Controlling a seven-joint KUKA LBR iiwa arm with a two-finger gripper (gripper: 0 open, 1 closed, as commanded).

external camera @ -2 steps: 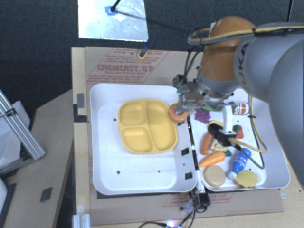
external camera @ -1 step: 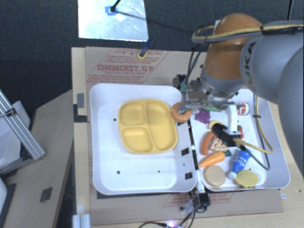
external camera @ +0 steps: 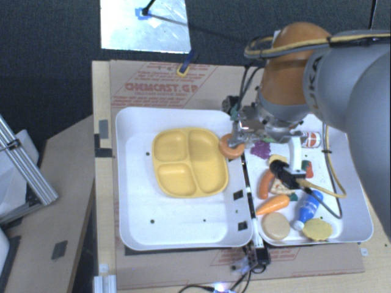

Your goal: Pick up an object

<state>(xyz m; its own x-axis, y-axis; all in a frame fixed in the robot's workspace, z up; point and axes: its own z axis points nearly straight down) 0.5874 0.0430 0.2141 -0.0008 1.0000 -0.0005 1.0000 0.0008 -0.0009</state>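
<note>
Camera view looks down on a counter [external camera: 67, 163] bearing two shallow white bins side by side on a sheet of printed cardboard [external camera: 159, 84]. The grey arm [external camera: 348, 72] with its orange band reaches in from the right and hangs over the far part of the right bin [external camera: 361, 223].

The pincer [external camera: 237, 133] sits low over the wall shared by the two bins, toward their far end. Whether it is open or closed cannot be told from this angle.

Right at the pincer's tip, on its near-left side, lies a small round orange toy piece [external camera: 231, 147]. It rests on or against the shared wall at the right edge of the left bin [external camera: 137, 224]. It looks to touch the pincer, but no grip on it can be made out.

A yellow divided plate [external camera: 188, 162] lies in the middle of the left bin. Its far right corner is just beside the orange piece.

In the right bin, a purple bunch of toy grapes [external camera: 261, 148] lies just right of the pincer. Nearer the viewer are two orange toy carrots, one [external camera: 265, 184] angled upright and one [external camera: 272, 204] lying across. A tan round disc [external camera: 275, 226], a blue bottle [external camera: 307, 207] and a yellow rounded piece [external camera: 317, 229] crowd the near end. A red-and-white item [external camera: 312, 140] sits by the far right, under the arm.
</note>
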